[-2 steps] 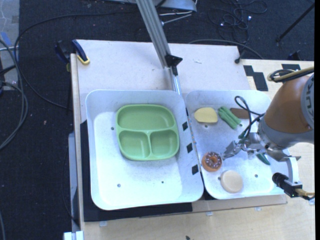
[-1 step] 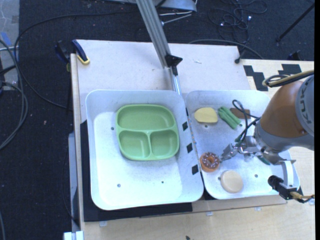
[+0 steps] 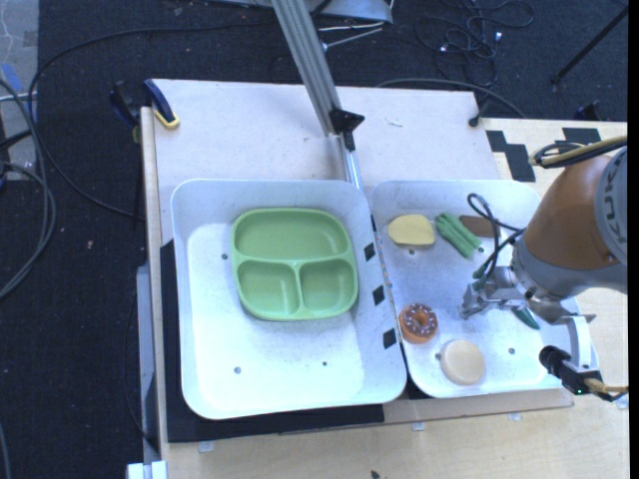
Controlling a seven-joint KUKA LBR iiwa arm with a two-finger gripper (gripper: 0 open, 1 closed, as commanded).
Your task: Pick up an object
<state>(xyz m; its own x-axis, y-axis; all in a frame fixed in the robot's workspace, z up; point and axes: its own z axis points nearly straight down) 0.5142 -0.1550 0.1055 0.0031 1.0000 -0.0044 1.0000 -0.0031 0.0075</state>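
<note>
Gripper [image 3: 477,302] is seen lower right, in right bin [image 3: 519,372] near donut [image 3: 418,322]; fingers' state cannot be told.

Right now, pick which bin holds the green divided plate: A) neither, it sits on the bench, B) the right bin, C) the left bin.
C: the green divided plate lies inside the left bin, while the donut sits in the right bin.

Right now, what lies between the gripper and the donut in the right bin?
Camera view: nothing. Bare white floor of the right bin separates the gripper from the donut; the cream round piece sits below that stretch.
</note>
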